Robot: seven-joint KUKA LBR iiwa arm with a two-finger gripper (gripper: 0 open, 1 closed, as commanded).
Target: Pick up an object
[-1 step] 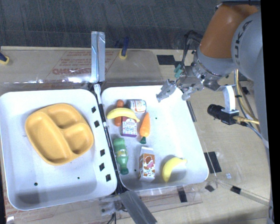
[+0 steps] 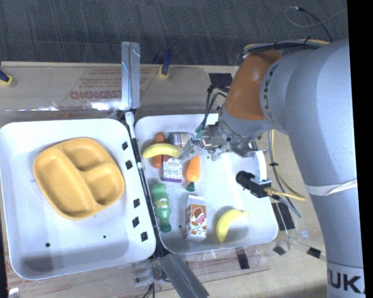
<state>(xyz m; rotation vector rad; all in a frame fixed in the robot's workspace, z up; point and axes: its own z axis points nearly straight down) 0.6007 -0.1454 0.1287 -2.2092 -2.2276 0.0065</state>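
The grey arm with its orange band (image 2: 252, 87) covers much of the right-hand white bin (image 2: 254, 220), and the claw (image 2: 202, 144) is seen only from above, so whether it is spread or pressed together cannot be told. Nothing is seen pinched in it. Just left of the claw a yellow banana (image 2: 160, 151) is laid, with a small orange item (image 2: 159, 138) partly hidden behind it. An orange carrot (image 2: 191, 169) and a purple-and-white carton (image 2: 172, 169) lie just below the claw. Further below are a green bottle (image 2: 160, 205), a red-and-white juice carton (image 2: 196, 218) and a second yellow banana (image 2: 229, 222). Well to the left, the other white bin (image 2: 29, 249) holds a yellow divided plastic tray (image 2: 78, 177). The worktop (image 2: 63, 83) is cut off by the bins.
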